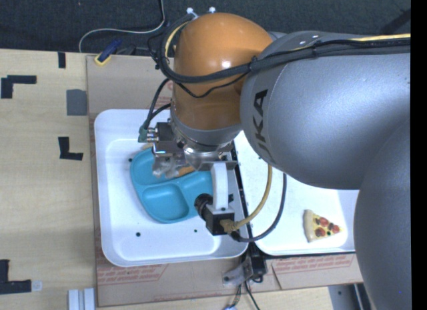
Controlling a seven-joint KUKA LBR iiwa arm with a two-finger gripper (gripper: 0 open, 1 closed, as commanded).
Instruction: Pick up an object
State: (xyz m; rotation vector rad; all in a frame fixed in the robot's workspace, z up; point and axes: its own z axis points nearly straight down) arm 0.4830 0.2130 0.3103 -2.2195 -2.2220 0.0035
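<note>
A blue divided dish (167, 195) lies in the left white bin (113, 189), partly under the arm. My gripper (168, 166) hangs over the dish's upper part, low and close to it, with the wrist and orange band covering most of it from above. Whether anything sits between the fingers is hidden. A toy pizza slice (320, 226) lies in the right white bin (333, 245), well away from the gripper.
The big grey arm (333, 95) covers most of the right bin and the upper right of the view. Cables (263, 195) loop down beside the wrist between the bins. The wooden bench (40, 189) with black marks lies to the left.
</note>
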